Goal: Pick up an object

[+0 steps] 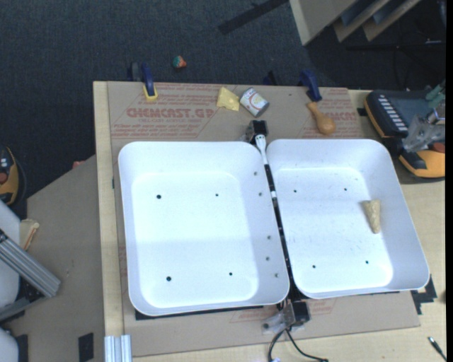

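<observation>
The left bin (141, 162) has a bare floor; the right bin (396, 184) holds a small tan wedge (373, 215) near its right wall. It looks light and perhaps soft, best pinched across its narrow width. What it is made of is too small to tell, and I cannot tell the gripper's state

Dark blue-grey carpet floor (92, 35) around a brown bench board (191, 113), pale furniture (340, 18) at top right.

Grey pincer (423, 133) at far right edge, upper half; blurred, indistinct.
</observation>
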`<state>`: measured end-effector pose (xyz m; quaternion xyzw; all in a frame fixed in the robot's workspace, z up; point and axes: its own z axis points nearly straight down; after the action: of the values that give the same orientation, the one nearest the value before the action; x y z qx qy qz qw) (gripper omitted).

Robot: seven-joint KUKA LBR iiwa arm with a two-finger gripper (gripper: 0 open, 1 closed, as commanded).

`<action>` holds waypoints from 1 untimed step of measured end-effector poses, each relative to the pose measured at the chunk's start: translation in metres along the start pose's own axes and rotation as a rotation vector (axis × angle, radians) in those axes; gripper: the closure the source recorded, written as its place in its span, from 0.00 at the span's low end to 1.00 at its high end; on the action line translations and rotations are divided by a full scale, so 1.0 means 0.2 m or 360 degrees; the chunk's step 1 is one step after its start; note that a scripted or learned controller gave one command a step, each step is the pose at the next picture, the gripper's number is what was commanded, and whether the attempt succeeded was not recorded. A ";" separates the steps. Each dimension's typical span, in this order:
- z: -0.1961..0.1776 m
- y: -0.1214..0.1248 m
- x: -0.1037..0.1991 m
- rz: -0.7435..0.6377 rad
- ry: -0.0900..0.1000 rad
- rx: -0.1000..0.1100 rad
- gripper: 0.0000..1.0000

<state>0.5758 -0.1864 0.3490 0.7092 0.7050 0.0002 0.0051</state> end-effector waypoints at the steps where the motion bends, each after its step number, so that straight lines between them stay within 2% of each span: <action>1: 0.04 -0.04 -0.20 -0.0003 0.0004 0.0007 1.00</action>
<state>0.5683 -0.2264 0.3421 0.7087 0.7056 -0.0005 0.0027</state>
